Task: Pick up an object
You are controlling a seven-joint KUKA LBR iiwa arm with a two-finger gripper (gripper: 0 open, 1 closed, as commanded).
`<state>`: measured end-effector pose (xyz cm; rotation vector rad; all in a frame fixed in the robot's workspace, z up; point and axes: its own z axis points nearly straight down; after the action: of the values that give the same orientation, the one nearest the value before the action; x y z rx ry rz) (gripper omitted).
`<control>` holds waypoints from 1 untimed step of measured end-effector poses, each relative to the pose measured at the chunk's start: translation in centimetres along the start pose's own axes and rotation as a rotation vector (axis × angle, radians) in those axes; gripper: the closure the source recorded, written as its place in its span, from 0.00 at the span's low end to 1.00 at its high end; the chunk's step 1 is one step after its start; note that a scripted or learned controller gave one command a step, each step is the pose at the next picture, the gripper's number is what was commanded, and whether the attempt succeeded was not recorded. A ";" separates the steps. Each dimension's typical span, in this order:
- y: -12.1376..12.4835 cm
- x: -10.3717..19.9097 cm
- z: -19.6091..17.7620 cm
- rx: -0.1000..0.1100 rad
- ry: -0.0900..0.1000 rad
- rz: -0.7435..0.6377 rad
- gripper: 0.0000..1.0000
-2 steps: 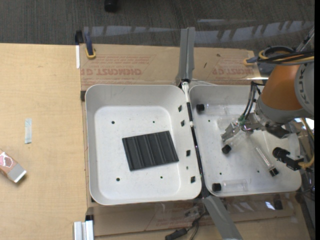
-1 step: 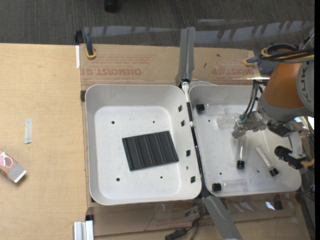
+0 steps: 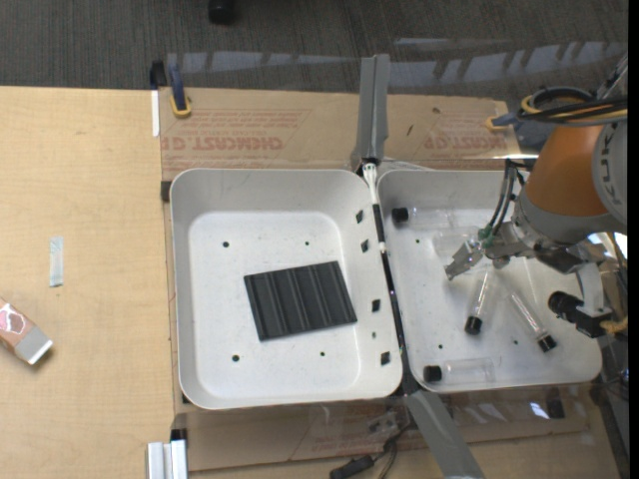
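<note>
The robot arm (image 3: 569,183) comes in from the right side, and it has a big orange band near its end. Its gripper (image 3: 463,260) hangs low over the right bin (image 3: 439,193), with its grey metal tips pointing down and to the left. The tips are small and a bit blurry, so I cannot tell if the gripper has anything in it. Just below the gripper lies a clear tube with a black cap (image 3: 477,307), and the cap end points away from the gripper. A little to the right of that one lies a second clear tube (image 3: 531,322), tilted, with its black cap at the far low end. Down past both of them, near the bin's front wall, lies a third clear tube (image 3: 461,370) with its black cap on the left. Up and to the left of the gripper, near the back corner of the bin, sits a small black cap (image 3: 400,214) all by itself. None of these tubes looks like it is touching the gripper. Far to the left of the gripper is the left bin (image 3: 200,218), and a dark grey ridged pad (image 3: 300,299) lies flat in the middle of it. Farther left still, out on the wooden bench (image 3: 80,168), there is a small pink and white packet (image 3: 20,332) and a thin silver strip (image 3: 56,261).
</note>
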<state>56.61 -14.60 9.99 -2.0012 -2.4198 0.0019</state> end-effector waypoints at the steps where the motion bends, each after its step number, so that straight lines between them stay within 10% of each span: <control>1: 0.0 -0.1 -0.9 0.000 0.000 0.003 1.00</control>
<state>56.60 -14.71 10.87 -2.0055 -2.4164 0.0024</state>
